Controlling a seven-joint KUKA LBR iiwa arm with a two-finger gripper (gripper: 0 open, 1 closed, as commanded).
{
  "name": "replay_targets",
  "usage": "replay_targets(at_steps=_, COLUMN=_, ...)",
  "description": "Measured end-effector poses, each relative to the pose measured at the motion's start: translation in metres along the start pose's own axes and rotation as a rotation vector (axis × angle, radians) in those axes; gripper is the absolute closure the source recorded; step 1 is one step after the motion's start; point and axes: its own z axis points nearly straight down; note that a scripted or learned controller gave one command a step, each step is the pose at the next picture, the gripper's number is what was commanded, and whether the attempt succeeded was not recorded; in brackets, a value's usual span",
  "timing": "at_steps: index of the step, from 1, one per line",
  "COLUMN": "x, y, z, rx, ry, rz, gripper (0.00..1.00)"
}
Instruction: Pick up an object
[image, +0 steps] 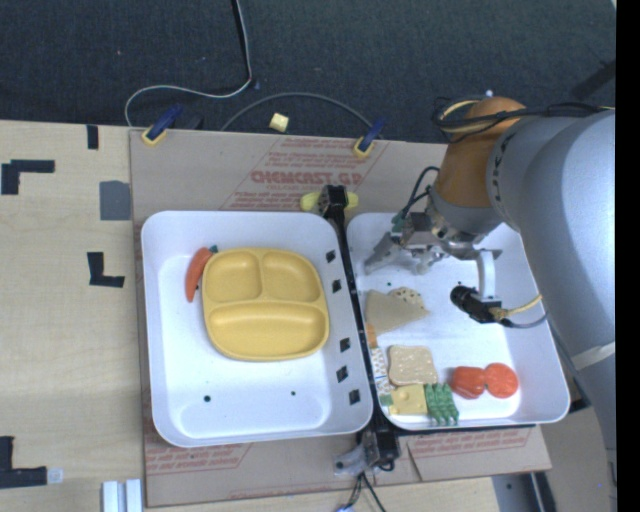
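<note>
The pincer (400, 252) hangs over the upper part of the right bin (530, 330), right of centre in the frame, its two grey fingers spread apart with nothing between them. Just below it lies a tan cheese wedge (395, 308), close to but apart from the fingertips. Lower down sit a cracker-like square (411, 364), a green piece (441, 402) and red tomato slices (485, 381). In the left bin (170, 400) a yellow divided plate (266, 303) rests beside an orange carrot (196, 274).
</note>
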Motion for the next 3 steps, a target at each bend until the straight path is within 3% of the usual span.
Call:
replay_targets(at_steps=1, x=0.0050, y=-0.0489, z=0.0091, rx=-0.001, ry=-0.003, rz=0.002, gripper=0.00)
replay_targets(at_steps=3, x=0.0048, y=-0.0416, z=0.0091, rx=0.000, ry=0.000, rz=0.000, gripper=0.00)
